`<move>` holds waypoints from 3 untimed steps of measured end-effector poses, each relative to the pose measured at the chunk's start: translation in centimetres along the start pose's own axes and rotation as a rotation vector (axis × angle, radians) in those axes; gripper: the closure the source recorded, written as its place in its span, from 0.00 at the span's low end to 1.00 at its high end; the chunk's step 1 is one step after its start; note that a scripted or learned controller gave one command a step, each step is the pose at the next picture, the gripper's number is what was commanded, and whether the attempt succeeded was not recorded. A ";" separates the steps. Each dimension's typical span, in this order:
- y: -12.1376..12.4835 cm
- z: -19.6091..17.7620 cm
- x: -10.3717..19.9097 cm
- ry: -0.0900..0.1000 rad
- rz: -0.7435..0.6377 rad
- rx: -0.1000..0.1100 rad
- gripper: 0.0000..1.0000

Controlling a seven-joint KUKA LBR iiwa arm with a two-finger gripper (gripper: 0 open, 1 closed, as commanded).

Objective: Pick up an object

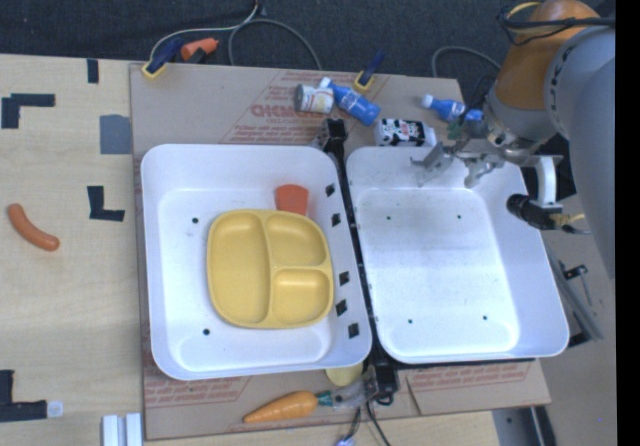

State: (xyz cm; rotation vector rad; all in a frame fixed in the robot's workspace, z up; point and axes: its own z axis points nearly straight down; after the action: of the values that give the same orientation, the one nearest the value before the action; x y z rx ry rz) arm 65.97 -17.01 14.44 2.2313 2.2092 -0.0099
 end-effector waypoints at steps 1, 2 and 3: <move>-4.7 6.1 5.7 0.002 -0.013 -0.006 0.00; 0.9 5.9 7.5 0.005 -0.014 -0.007 0.00; 0.7 4.8 7.4 0.005 -0.013 -0.005 1.00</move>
State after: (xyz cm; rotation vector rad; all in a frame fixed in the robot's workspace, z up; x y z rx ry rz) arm 66.75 -9.65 9.56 2.2162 2.2235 0.0013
